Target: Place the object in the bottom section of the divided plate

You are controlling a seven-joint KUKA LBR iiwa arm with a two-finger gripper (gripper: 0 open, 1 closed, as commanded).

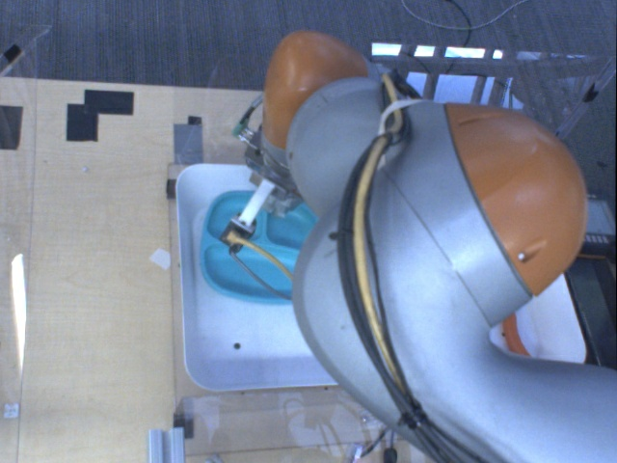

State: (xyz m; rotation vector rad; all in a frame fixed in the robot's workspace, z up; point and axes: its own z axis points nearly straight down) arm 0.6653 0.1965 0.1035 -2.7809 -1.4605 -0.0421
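the gripper point(275, 196) hung over the far right part of the blue divided plate point(217, 258) in the left bin point(222, 355). the plate's bottom section lay just nearer and left of it. whether the gripper was wide, narrow or carrying the object could not be told.
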